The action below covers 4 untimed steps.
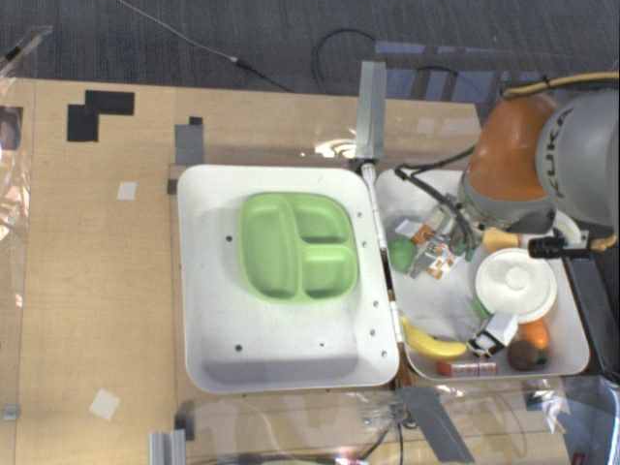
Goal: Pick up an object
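My gripper [438,245] hangs low over the left half of the right bin [579,356], below the arm's orange band [504,153]. A small white and orange packet [444,263] lies right at its tip, and I cannot tell whether it is held. A green ball [400,254] sits just to the left. A banana [433,342] lies near the front wall. A white round bowl [515,284] stands to the right of the gripper.
The left bin [208,356] holds a green divided plate [296,246]. At the right bin's front right lie a red tube [471,367], a brown ball [524,356], an orange fruit [535,333] and a black and white piece [492,334].
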{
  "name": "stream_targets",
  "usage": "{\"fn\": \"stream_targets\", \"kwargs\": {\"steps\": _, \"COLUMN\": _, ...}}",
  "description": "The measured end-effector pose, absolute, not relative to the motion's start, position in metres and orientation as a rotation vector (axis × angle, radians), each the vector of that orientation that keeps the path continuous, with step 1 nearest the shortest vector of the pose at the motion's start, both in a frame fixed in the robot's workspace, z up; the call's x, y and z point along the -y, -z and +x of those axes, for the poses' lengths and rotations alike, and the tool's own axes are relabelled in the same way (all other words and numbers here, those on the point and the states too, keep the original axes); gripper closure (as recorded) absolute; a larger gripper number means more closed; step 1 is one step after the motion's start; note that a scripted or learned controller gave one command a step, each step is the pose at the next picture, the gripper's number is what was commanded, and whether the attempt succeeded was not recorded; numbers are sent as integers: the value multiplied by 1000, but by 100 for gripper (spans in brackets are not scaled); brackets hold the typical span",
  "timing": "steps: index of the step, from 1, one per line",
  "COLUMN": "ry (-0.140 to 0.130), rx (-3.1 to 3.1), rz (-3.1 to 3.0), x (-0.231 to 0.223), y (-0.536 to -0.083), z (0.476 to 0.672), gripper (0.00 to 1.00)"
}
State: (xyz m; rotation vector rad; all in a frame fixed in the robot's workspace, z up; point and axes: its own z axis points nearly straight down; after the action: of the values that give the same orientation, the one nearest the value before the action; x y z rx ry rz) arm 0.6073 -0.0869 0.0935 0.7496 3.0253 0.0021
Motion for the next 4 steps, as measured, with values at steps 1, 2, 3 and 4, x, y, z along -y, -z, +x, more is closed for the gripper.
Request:
{"fn": "stream_targets", "kwargs": {"steps": 1, "ry": -2, "rx": -2964, "rz": 963, "x": 85, "y": -93, "z": 602, "gripper": 0}}
{"fn": "stream_targets", "kwargs": {"steps": 2, "ry": -10, "rx": -2827, "rz": 1333, "x": 88, "y": -90, "z": 572, "gripper": 0}}
{"fn": "stream_targets", "kwargs": {"steps": 3, "ry": -13, "rx": -2728, "rz": 1523, "x": 87, "y": -90, "z": 562, "gripper": 0}}
{"fn": "stream_targets", "kwargs": {"steps": 4, "ry": -13, "rx": -2596, "rz": 1745, "x": 97, "y": -90, "z": 567, "gripper": 0}}
